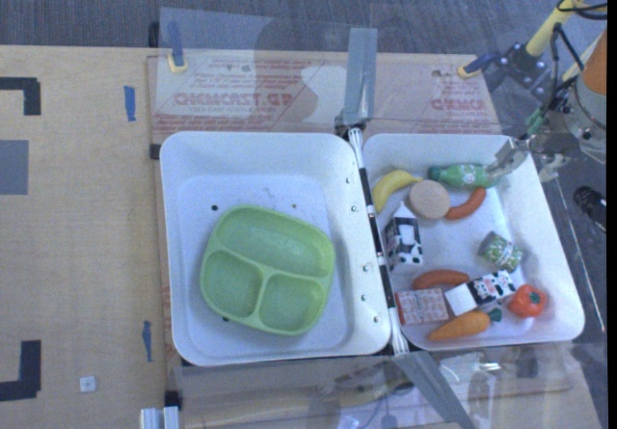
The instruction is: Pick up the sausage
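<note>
In the camera view, the right bin (564, 254) holds two sausages. One sausage (466, 204) is orange-red, short and curved, and lies near the bin's far edge, just beside a tan round bun (429, 199) and below a green bottle (461, 174). The other sausage (441, 279) is red-brown and straighter and lies nearer the bin's front edge, just above a patterned card (420, 306) and an orange carrot (461, 325). The gripper (509, 155) hangs over the far right corner of that bin, close to the bottle's end; whether it is open or closed I cannot tell. The left bin (183, 167) holds a green divided plate (267, 269).
</note>
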